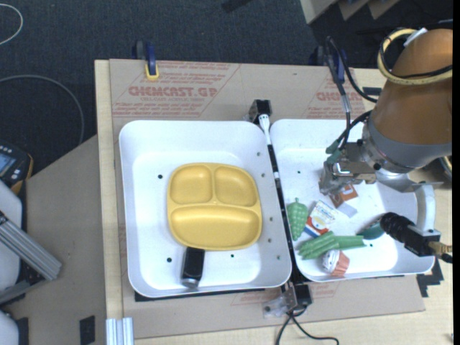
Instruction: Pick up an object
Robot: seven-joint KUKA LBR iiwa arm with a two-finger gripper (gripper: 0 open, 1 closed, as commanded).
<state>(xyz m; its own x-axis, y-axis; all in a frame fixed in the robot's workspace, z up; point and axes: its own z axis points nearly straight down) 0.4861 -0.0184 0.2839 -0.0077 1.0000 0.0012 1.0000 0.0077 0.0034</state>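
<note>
- My gripper point(336, 180) is low in the right bin point(305, 149), about the middle of it, and my arm point(413, 92) comes in over the right side.
- I cannot tell from this view whether the gripper is spread or pressed together; its tip is a dark, mixed shape.
- I see nothing that is clearly pinched in it.
- A small brown packet point(348, 195) lies just beside the gripper, on the side nearer to the camera and a little to the right. It is so close that I cannot tell if they touch.
- A white packet point(320, 218) with blue and red print lies near, further toward the front edge of the bin and a little to the left.
- A green leafy piece point(296, 213) is left of this white packet, close to the wall between the bins.
- A long green pod point(329, 244) lies across the front part of the bin, with a teal piece point(373, 230) at its right end.
- A small white and red cup point(336, 263) is at the front edge, just beside the pod.
- In the left bin point(144, 192), well apart from the gripper, there is a yellow plate point(213, 205) with three sections and a black object point(192, 266) in front of it.
</note>
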